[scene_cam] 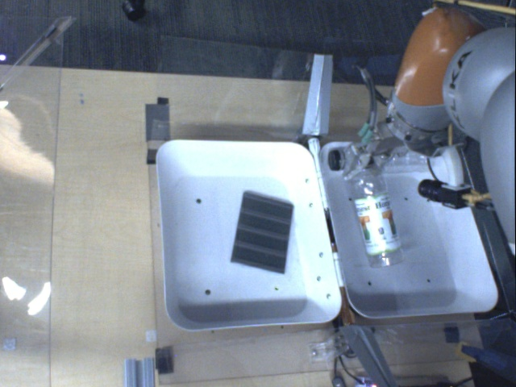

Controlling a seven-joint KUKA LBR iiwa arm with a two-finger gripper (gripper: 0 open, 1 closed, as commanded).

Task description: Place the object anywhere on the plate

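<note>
Item 1, bottle (376,226): a clear plastic bottle with a printed label, laid on its side in the right bin (451,293). The long axis is set nearly along the bin's depth, with one end, seemingly the neck, toward the far wall and the other end toward the near wall.

Item 2, claw (364,153): carried by the grey arm (476,71) and held over the far left corner of the right bin, just beyond the bottle's far end. The bottle is thus found on the near side of the claw, close by, possibly touching at the neck; contact cannot be confirmed. Whether the claw is spread or closed cannot be told, as the parts are small and tangled with cables.

Item 3, plate (263,231): a dark ribbed rectangular slab, taken to be the target, laid in the middle of the left bin (185,176), well apart from the bottle, across the shared bin walls.

Item 4, table (89,216): pale wood, bearing both bins.
</note>
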